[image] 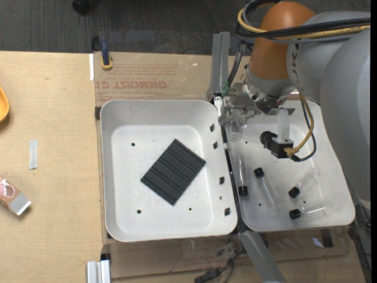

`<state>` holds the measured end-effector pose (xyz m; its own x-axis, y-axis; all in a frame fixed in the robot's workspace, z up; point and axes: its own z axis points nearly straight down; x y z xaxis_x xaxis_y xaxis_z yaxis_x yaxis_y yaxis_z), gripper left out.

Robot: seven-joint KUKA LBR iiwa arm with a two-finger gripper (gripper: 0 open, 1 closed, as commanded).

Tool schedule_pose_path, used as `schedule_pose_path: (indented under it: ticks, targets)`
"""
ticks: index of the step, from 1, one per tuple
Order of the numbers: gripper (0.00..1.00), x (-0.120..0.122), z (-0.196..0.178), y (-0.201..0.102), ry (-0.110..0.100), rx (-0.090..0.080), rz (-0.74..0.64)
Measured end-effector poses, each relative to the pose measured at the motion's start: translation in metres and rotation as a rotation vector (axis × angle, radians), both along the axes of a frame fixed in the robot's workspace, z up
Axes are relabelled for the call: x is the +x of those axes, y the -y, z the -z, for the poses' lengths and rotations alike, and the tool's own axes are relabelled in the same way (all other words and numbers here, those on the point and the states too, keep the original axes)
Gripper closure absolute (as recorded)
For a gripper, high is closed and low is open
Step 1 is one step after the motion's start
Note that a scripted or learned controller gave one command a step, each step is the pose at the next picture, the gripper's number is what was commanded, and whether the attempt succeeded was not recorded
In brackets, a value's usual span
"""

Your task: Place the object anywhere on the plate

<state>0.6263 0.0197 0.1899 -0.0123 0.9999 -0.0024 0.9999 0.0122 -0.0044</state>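
- Wooden bench (53, 111) carries two white bins side by side, as we see it.
- We find the plate (173, 171), dark and ribbed, lying mid left bin (112, 175).
- Clear tubes (264, 188) with black caps lie in the right bin (330, 211), toward its near edge.
- Our claw (234, 121) hangs over the right bin's far-left corner; whether it is spread, we cannot tell.

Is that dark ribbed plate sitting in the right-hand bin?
No, the dark ribbed plate lies flat near the middle of the left bin, while the right bin holds small clear and black pieces.
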Motion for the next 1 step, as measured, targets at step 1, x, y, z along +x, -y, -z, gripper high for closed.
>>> schedule_pose_path:
  ticks: [1]
  targets:
    - [1.0, 0.0068, -0.0227, -0.0552, 0.003, 0.001, -0.111]
